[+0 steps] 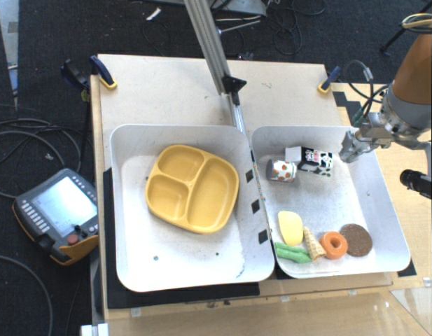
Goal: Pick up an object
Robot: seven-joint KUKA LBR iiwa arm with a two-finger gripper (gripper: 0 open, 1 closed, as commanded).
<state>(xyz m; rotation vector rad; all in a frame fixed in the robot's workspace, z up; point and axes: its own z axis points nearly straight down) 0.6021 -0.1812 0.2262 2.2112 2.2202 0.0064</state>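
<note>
the gripper (350, 150) hangs over the right bin's (384, 208) back right edge; whether its jaws are apart, i cannot tell. toy foods lie along that bin's front edge.

2 bins (124, 208), 1 yellow tray (192, 187), 7 sm. toy items (321, 208).

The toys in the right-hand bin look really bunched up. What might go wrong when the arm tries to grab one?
The pincer hangs over the right bin's rim and might strike it descending. The orange ring, brown cookie and cone sit so close that it may nudge or catch two together.
</note>
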